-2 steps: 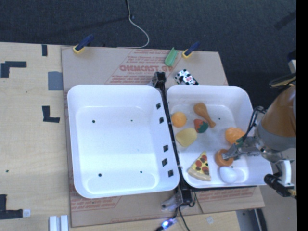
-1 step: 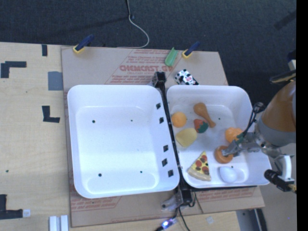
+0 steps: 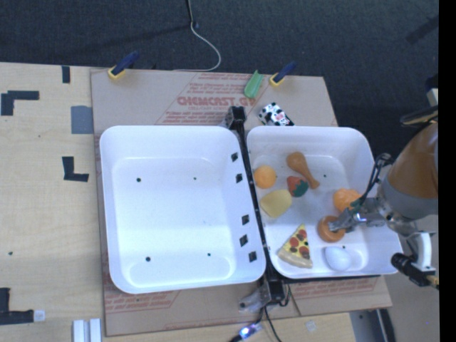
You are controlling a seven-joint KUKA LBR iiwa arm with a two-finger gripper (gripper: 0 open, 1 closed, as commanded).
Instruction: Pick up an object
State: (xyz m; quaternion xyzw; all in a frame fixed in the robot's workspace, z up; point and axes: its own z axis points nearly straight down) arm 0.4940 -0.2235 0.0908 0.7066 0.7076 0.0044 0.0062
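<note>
Gripper (image 3: pixel 340 223) sits low in the right bin (image 3: pixel 360 142), reached in from the right side, with the arm (image 3: pixel 413 173) and its orange band above it. Fingertips are down at a small orange round object (image 3: pixel 330 229) near the bin's right-centre floor. Whether the fingers are spread or closed cannot be told: the metal tip overlaps the object and is too small and blurred to resolve. No claim of a hold.

Key relation: the orange round object lies directly at the fingertips, slightly left and toward the near edge of them, touching or nearly so. It has no clear long axis, so finger orientation should matter little.

Neighbours: second orange piece (image 3: pixel 346 197) just behind the gripper, white egg-like item (image 3: pixel 338 258) just beside on the near side, pizza slice (image 3: pixel 297 247) to the left, well apart from the drumstick (image 3: pixel 302 166).

Judgement: next move is likely a close and straight lift; risk is the round shape squirting out sideways.
</note>
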